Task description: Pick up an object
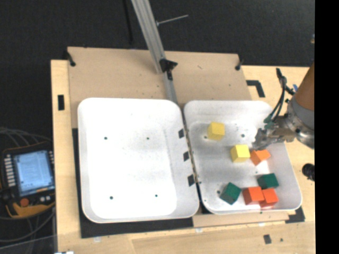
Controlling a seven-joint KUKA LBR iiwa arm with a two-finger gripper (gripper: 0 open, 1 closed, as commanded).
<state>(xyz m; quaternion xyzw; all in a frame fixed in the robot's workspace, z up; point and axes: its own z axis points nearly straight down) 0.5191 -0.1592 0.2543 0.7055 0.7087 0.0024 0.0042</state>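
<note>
The right bin (212,205) holds several small blocks. One yellow block (216,130) lies toward the back and another yellow block (240,153) sits mid-bin. Just right of that one lies an orange block (260,156). My gripper (261,141) hangs low over the bin's right side, directly behind and above the orange block, close to it or touching it. Nothing visibly hangs from the gripper. Toward the front lie a green block (268,181), a darker green block (230,193), a red block (253,195) and an orange block (269,196).
The left bin (85,142) stands beside the right one, with clips along their shared edge. A slanted metal pole (151,33) rises behind the bins. A handheld control pad (29,173) sits off the bench at the left.
</note>
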